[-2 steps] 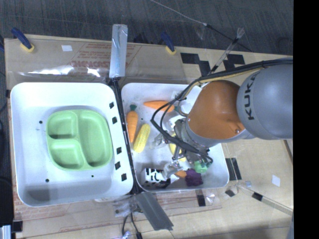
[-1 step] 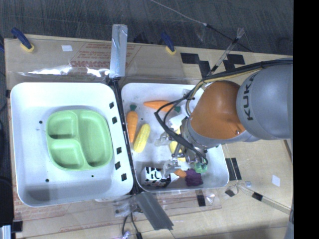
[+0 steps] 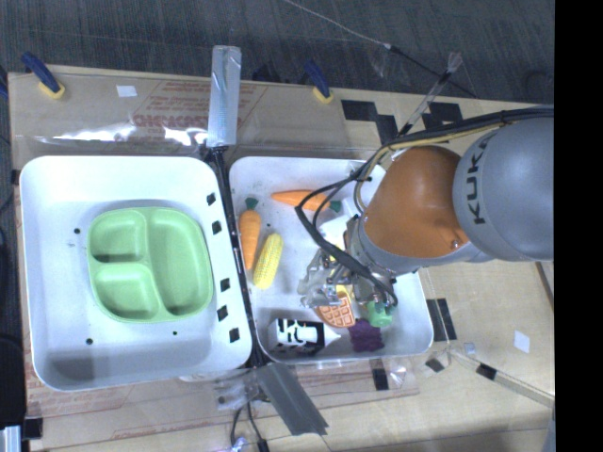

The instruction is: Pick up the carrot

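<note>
Overhead slanted view of the worktop (image 3: 85,97) with 2 shallow white bins side by side. In the left bin (image 3: 47,252), at the left of the frame, a green divided plate (image 3: 151,262) with 3 compartments is seen, resting flat on the bin floor. In the right bin (image 3: 415,332), centre frame, the carrot (image 3: 249,236) is seen lying lengthwise along the bin's left wall, green stub toward the top of the frame, with a corn cob (image 3: 268,259) touching or just beside it on its right. A second orange piece (image 3: 294,198), pointed and possibly another carrot, lies near the bin's upper wall, partly masked by cables. A black-and-white object (image 3: 299,333) lies at the bin's lower edge.

Further right, the gripper (image 3: 341,295) is seen low in the bin's lower middle, over a cluster of small items: a waffle-like piece (image 3: 336,311), a green piece (image 3: 380,314) and a purple piece (image 3: 366,338). Whether the jaws are released or clenched cannot be told, since they are masked by the wrist and clutter.

Task progress is judged as nil: the carrot rests untouched on the bin floor, nothing of it between the jaws. The carrot lies to the left and slightly above the jaws in the frame, apart from them, with the corn cob between. Approach, closure and lift are all judged to remain.
</note>
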`<action>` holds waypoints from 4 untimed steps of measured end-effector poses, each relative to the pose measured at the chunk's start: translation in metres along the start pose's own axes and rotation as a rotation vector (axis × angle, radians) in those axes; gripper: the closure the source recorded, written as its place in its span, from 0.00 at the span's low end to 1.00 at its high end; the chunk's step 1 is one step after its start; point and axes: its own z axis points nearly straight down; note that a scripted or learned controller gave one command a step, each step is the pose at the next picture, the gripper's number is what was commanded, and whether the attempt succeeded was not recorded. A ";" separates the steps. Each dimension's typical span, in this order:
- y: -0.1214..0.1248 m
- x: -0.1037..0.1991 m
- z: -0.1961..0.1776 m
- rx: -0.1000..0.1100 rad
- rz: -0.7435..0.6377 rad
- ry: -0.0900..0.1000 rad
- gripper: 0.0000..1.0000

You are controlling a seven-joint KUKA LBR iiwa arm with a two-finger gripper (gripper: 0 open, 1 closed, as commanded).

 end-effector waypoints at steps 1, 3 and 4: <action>-0.006 0.022 0.032 -0.005 0.344 0.033 1.00; 0.012 0.021 -0.008 -0.002 0.504 0.034 1.00; 0.047 0.020 -0.070 0.004 0.888 0.034 1.00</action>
